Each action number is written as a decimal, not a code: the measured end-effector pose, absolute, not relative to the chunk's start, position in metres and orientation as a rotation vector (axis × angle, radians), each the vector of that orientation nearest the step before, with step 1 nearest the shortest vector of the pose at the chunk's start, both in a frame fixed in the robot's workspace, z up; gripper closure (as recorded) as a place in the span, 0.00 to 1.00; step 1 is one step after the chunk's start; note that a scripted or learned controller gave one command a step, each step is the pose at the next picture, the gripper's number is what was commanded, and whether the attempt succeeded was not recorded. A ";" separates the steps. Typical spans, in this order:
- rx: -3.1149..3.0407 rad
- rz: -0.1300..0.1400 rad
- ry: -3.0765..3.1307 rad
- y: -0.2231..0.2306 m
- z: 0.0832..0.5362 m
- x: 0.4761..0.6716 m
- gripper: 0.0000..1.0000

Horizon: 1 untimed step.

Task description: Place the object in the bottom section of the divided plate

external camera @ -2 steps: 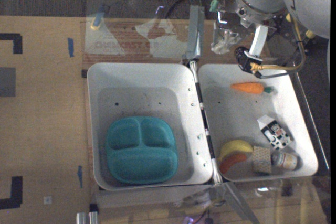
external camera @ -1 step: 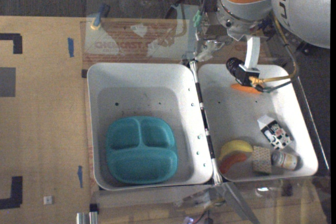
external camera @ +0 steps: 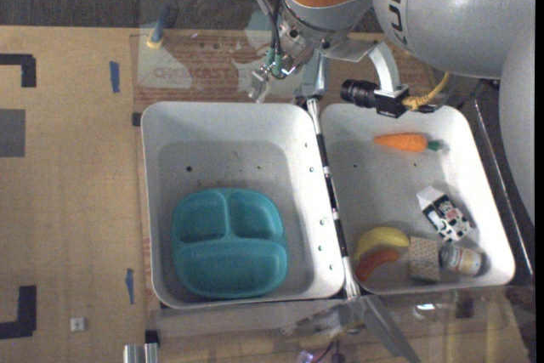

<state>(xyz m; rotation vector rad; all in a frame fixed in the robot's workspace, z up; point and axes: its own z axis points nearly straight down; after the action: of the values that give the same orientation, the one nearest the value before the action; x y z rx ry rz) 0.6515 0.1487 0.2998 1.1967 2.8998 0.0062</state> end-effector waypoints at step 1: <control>0.306 0.004 3.124 0.181 0.265 0.600 1.00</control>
<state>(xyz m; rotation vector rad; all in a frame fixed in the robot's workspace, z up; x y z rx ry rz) 0.6000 0.1806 0.2648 0.3056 3.1241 0.0043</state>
